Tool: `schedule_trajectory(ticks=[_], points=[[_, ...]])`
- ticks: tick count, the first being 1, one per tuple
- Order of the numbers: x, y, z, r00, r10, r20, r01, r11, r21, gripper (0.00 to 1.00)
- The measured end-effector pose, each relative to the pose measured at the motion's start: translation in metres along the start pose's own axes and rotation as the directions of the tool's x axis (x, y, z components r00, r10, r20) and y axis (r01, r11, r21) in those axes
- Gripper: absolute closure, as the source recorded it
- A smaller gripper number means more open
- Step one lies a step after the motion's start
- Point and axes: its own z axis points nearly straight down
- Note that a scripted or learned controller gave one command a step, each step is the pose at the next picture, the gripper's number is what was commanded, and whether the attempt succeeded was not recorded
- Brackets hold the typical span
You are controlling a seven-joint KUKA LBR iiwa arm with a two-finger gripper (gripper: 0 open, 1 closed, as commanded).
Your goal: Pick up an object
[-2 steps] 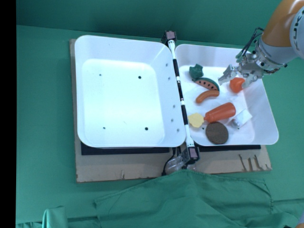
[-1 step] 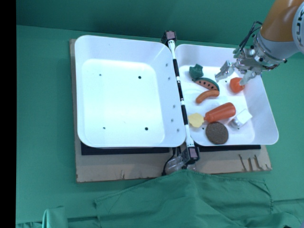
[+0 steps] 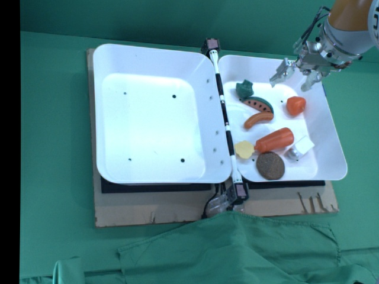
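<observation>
My gripper (image 3: 295,78) hangs over the far part of the right bin (image 3: 331,141), fingers spread open with nothing between them. Below it in that bin lie a small orange-red tomato (image 3: 295,105), a dark green leafy piece (image 3: 244,89), a watermelon slice (image 3: 257,104), a sausage (image 3: 258,120), an orange carrot (image 3: 275,140), a yellow round piece (image 3: 244,149), a brown round cookie (image 3: 270,165) and a small white block (image 3: 304,145) beside a grey metallic bit (image 3: 292,154). The tomato sits just below the gripper.
The left bin (image 3: 106,99) is white with a few small dark dots on its floor. A black-and-white divider bar (image 3: 222,108) runs between the bins. Both bins rest on brown cardboard (image 3: 118,215). Folded green cloth (image 3: 237,250) lies in front.
</observation>
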Motion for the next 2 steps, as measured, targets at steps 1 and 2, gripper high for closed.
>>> schedule_trajectory(ticks=[1,2], points=[[-0.001,-0.001,0.002,1.0,0.002,-0.001,-0.002,1.0,0.005,0.0],[0.021,-0.051,0.09,1.0,0.004,-0.004,-0.004,1.0,0.018,0.0]])
